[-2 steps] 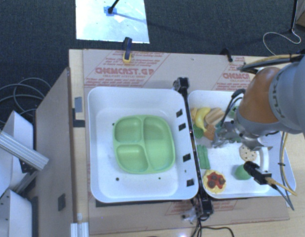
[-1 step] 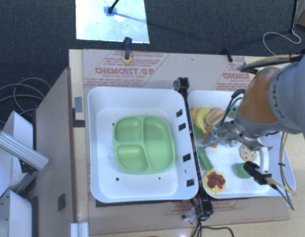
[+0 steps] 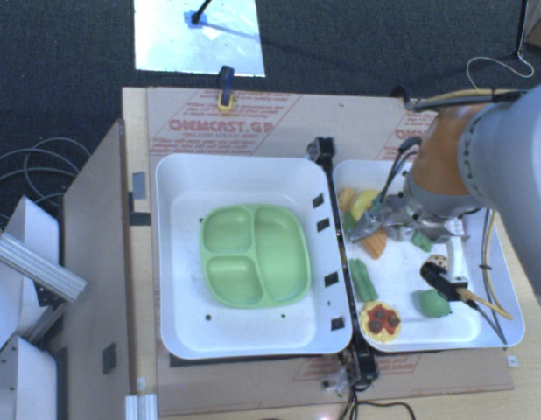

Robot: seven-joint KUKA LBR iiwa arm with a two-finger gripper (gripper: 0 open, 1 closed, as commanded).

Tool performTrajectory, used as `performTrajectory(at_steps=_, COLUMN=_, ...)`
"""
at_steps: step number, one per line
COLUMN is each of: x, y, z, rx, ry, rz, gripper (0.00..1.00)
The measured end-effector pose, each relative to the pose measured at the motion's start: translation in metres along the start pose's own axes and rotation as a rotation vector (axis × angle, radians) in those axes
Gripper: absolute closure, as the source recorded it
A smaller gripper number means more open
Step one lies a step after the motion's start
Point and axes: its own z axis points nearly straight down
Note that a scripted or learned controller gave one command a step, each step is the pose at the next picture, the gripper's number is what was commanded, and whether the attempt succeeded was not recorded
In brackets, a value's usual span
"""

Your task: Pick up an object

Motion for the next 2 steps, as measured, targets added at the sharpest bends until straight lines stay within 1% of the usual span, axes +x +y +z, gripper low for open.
performTrajectory(at_steps=1, x=0.0, y=-0.001, z=-0.011, rx=0.0, ry=0.0, rz=-0.001, gripper=1.0)
performTrajectory(at_steps=2, x=0.028, y=0.011, z=-0.12, rx=-0.01, ry=0.0, rz=-0.002, gripper=1.0)
